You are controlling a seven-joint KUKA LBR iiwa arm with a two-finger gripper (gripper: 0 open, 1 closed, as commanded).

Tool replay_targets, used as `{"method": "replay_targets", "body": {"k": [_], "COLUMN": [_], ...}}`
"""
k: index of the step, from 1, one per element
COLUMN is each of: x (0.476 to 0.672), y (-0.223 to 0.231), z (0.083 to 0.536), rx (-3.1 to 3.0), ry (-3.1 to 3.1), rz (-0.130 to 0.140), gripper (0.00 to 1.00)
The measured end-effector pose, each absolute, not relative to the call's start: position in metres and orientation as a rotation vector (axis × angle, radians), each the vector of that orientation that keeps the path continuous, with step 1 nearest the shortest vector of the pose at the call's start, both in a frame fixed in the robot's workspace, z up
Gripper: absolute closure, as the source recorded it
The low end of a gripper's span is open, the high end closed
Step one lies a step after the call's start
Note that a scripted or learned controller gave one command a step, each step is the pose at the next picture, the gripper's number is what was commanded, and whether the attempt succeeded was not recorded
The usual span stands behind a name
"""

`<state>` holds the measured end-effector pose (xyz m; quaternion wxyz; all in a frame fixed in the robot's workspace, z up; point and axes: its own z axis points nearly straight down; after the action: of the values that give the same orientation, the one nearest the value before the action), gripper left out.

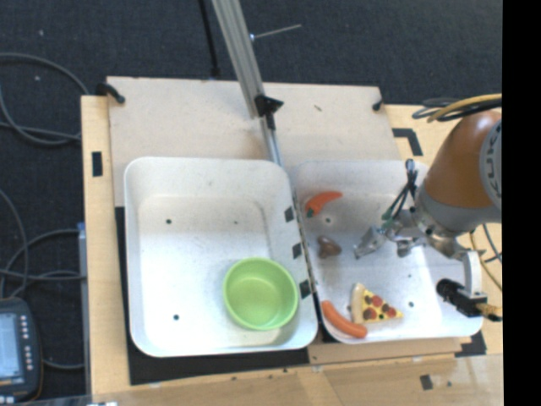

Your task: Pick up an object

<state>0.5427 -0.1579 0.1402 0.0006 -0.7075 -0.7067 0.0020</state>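
- Your arm (pixel 461 172) reaches in from the right over the right bin (pixel 355 180), grey with its orange band showing above the wrist.
- The end effector (pixel 369 245) hangs low over the middle of that bin; from this slanted view you cannot tell whether it is open or closed, and you see nothing held in it.
- A small brown object (pixel 328 246) lies just left of the end effector, apart from it, near the bin's left wall.
- Farther back, an orange curved piece (pixel 321 200) sits by the same left wall.
- At the near edge, a toy pizza slice (pixel 372 305) lies with an orange sausage (pixel 342 319) just beside it on the left.
- In the left bin (pixel 169 176), a green bowl (pixel 260 292) stands upright in the near right corner, well apart from the end effector.
- Both white bins sit side by side on the pale surface (pixel 194 117).
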Motion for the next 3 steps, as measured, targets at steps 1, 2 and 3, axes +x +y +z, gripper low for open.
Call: {"method": "replay_targets", "body": {"k": [1,2,3], "x": [0.543,0.544,0.551], "y": [-0.16,-0.16,-0.17], "z": [0.1,0.112,0.166], "rx": [-2.225,-2.231,-2.228], "ry": [-2.222,-2.218,-2.224], "rz": [0.002,-0.005,-0.006], "gripper": [0.0,1.0,1.0]}}
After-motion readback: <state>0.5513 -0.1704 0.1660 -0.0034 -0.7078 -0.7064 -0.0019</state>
